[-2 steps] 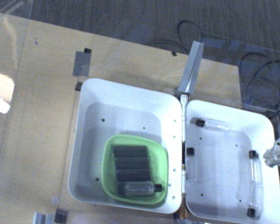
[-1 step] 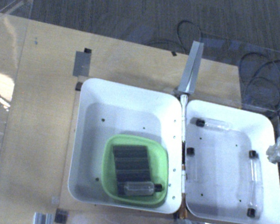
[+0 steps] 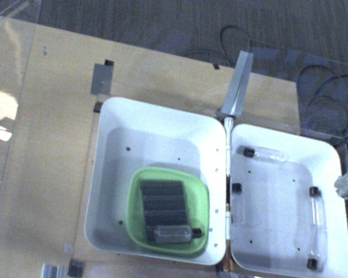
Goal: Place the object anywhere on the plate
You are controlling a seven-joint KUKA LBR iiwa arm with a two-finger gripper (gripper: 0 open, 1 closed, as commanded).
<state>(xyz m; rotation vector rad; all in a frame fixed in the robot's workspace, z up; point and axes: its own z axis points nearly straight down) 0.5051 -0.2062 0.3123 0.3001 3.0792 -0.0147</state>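
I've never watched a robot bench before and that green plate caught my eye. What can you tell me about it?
The green plate is a shallow, squarish dish with rounded corners and a raised rim, plastic by the look of it. It lies flat in the left white bin, toward the bin's near right corner. On it rests a dark ribbed block, and at the block's near end lies a clear tube with a black cap.

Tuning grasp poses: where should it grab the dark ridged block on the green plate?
Take the ridged block from above, fingers across its short width near the upper end. It lies flat on the green plate, and a tube rests at its lower end, crowding that part.
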